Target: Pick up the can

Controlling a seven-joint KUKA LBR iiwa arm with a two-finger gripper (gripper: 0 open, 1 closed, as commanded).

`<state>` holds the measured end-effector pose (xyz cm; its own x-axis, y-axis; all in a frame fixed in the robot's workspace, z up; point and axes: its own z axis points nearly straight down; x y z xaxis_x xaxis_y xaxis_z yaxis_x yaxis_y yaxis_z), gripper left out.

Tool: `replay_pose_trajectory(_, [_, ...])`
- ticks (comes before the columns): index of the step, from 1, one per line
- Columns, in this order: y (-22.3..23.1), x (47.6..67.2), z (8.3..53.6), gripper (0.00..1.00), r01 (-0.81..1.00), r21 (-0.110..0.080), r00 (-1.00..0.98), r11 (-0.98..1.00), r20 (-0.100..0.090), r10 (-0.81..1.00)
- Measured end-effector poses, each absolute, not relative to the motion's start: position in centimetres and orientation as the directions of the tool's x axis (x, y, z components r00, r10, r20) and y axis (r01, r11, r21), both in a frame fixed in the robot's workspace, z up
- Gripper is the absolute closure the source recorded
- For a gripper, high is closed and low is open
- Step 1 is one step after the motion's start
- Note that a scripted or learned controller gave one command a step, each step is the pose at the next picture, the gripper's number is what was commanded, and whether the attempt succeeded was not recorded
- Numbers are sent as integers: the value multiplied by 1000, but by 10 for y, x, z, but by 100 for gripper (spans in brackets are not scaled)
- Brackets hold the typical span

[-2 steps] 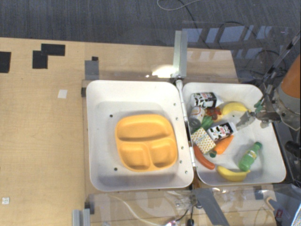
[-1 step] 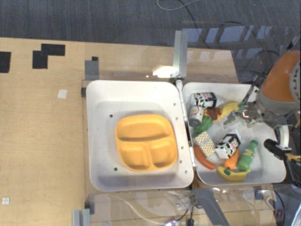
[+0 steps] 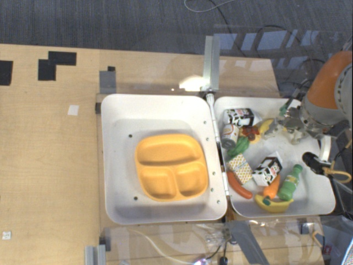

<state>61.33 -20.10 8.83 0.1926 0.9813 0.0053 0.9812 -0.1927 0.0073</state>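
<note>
yellow tray, green bottle, white bins

I count two white bins. The left one has one yellow tray. In the right bin I see two little cow-print cartons, one can, one green bottle, two carrots and one patterned box.

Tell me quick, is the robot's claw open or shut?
Grey two-finger gripper: cannot be told; it hovers over the right white bin.
</note>
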Motion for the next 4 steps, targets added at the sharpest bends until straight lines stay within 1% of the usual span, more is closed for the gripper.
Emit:
replay_pose_trajectory(1, [-196, 592, 89, 0, 904, 10, 428, -428, 6, 904])
replay_pose_trajectory(2, [-181, 505, 90, 0, 832, 11, 555, -555, 5, 832])
replay_pose_trajectory(3, [-155, 559, 373, 0, 797, 6, 604, -604, 3, 797])
replay_pose_trajectory(4, [-189, 552, 436, 0, 405, 3, 914, -914, 3, 405])
